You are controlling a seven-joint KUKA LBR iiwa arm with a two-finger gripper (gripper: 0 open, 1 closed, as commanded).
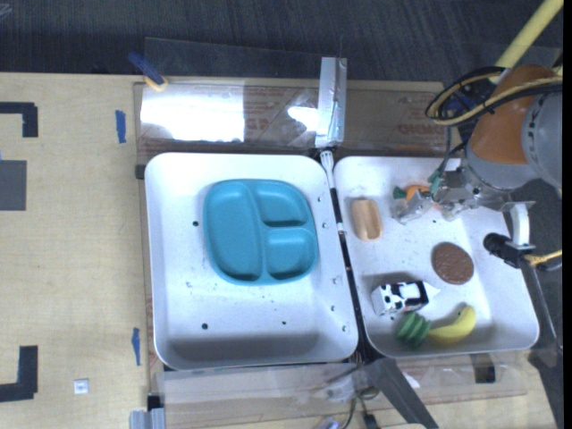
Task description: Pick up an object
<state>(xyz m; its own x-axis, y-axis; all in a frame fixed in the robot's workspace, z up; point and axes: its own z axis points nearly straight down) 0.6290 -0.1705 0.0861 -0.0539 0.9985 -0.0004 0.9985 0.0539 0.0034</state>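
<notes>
Tan bread roll (366, 219) beside gripper (413, 202), brown disc (453, 263) near

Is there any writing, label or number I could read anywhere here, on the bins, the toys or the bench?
No text here is readable.
The brown board behind the bins carries faint reddish print, too blurred to read.
The blue tray, banana and brown disc show no lettering.

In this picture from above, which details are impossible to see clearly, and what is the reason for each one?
- Gripper, camera view: too small and blurred to tell whether the fingers are open, or whether they touch the small orange and green object.
- That orange and green object: too small to identify.
- Black and white toy: blurred, so its shape is unclear.
- Green object: overlaps the banana; the contact is unclear.
- Arm: cut by the right edge.
</notes>
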